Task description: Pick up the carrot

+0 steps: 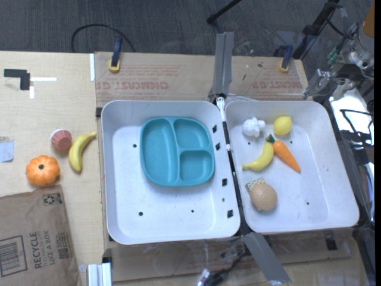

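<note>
The carrot (286,154) is orange with a green stub at its upper-left end. It lies flat in the right bin (333,210), slanting down to the right, in the bin's upper middle. Its green end touches a yellow banana (262,158) on its left. My gripper (332,80) hangs at the upper right, above and beyond the right bin's far right corner, well away from the carrot. The arm's orange band (369,21) shows at the frame's edge above it.
The right bin also holds a lemon (283,126), a small white object (254,127) and a tan round item (263,196). A teal divided plate (177,151) sits in the left bin (122,213). A pumpkin (43,170), another banana (80,151) and a pink cupcake (61,140) lie on the bench to the left.
</note>
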Tool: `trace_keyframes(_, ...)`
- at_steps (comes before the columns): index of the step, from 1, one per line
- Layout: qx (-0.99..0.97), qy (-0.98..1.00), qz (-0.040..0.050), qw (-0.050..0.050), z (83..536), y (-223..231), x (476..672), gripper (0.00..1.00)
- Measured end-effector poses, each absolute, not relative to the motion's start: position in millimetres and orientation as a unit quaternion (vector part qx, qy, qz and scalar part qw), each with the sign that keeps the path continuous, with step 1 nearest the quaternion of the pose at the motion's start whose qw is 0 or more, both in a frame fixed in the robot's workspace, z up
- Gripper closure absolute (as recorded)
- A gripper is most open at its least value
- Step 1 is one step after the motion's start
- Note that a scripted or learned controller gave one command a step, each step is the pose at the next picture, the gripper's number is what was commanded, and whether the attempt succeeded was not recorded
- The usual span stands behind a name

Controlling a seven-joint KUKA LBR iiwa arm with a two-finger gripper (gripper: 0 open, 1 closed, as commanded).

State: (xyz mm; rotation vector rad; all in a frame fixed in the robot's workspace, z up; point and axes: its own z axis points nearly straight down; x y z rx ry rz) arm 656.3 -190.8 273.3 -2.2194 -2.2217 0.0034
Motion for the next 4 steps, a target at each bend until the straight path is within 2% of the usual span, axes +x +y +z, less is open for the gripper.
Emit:
trace_keyframes(1,-0.664,-0.748,0.0008,0.001,123,-119,619.6,0.00)
trace_keyframes(2,-0.669,-0.743,0.0008,0.000,91,-155,579.9,0.00)
trace_keyframes(3,-0.670,-0.742,0.0005,0.000,101,-156,580.2,1.00)
trace_keyframes(4,-0.720,-0.694,0.0010,0.000,200,-124,574.0,1.00)
